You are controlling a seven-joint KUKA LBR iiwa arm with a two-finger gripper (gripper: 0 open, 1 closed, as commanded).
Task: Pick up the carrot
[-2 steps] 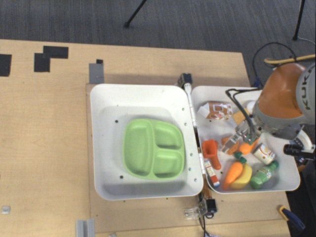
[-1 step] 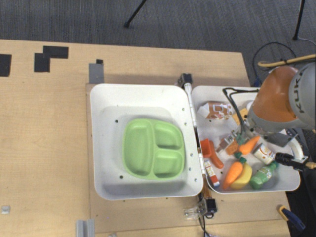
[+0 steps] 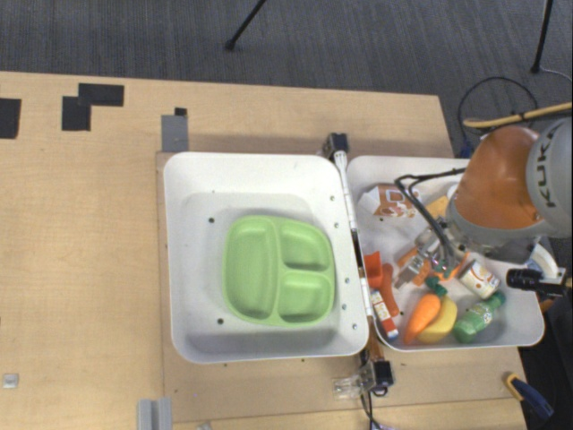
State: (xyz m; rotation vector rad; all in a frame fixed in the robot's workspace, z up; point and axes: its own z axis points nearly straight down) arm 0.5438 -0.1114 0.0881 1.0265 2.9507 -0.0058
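Hovering pincer (image 3: pixel 436 262): hung low over the right bin (image 3: pixel 530 330), just above the carrot's green top; whether shut or apart, could not tell.
Arm (image 3: pixel 501 186): reached in from the right, orange band covering the bin's upper right part.
Carrot (image 3: pixel 421 316): lay in the right bin's lower middle, apart from the pincer, not held.
Long axis: ran on a slant, green top up and right toward the pincer, orange tip down and left toward the bin's near wall.
Edges: near wall just below the tip; little open floor on any side.
Crowding: yellow fruit (image 3: pixel 440 322) touching the carrot's right side; green bottle (image 3: pixel 474 321) beyond that; small jar (image 3: pixel 479 279) up and right; red packets (image 3: pixel 378 289) along the left wall.
Left bin (image 3: pixel 192 240): held a green divided plate (image 3: pixel 277 269), well apart from the carrot.
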